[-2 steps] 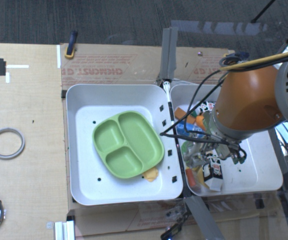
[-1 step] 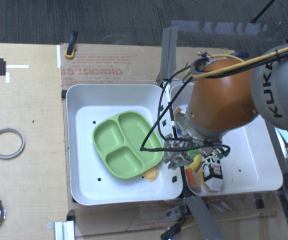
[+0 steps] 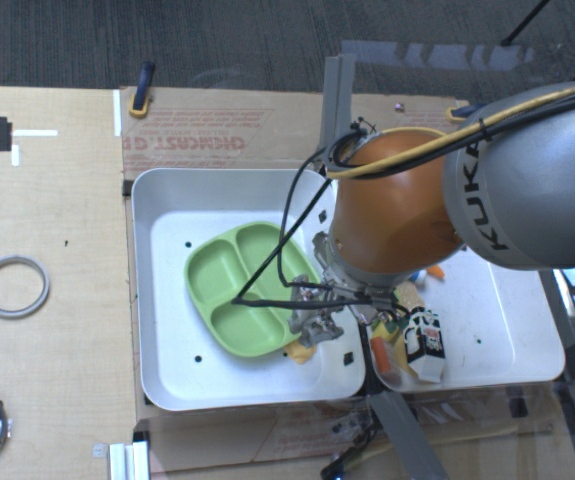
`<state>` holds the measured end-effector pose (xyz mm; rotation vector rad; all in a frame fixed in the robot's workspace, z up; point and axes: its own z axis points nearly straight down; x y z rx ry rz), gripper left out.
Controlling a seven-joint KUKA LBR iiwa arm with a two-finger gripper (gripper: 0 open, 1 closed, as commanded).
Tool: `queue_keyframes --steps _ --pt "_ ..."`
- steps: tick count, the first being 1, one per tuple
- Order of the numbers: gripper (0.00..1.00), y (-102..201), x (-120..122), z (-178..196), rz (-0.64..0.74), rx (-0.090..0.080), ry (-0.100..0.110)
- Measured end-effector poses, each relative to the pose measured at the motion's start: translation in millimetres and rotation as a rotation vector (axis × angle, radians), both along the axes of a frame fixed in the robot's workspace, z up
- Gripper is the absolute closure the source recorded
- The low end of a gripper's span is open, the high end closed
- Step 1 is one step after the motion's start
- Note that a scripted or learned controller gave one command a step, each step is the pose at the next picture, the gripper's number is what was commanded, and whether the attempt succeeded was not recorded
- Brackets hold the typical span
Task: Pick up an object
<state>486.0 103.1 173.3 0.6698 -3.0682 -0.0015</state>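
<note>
The hand [image 3: 319, 320] hangs over the green plate's [image 3: 239, 293] right edge, grip impossible to tell, plate stretching away leftward.

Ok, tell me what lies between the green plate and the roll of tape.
In the camera view: the white bin's left wall, then bare wooden bench, between green plate and tape roll.

Green divided plate [image 3: 237, 286], smooth matt plastic, nine o'clock of arm; white bins [image 3: 157, 298], smooth plastic, slight sheen; bench [image 3: 57, 368], pale matt wood; orange band [image 3: 397, 203], glossy.
</note>
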Motion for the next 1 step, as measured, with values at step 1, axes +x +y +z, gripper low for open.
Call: queue_keyframes --steps 1 --pt "1.00 -4.3 12.8 -1.5 0.509 0.002 -0.003"
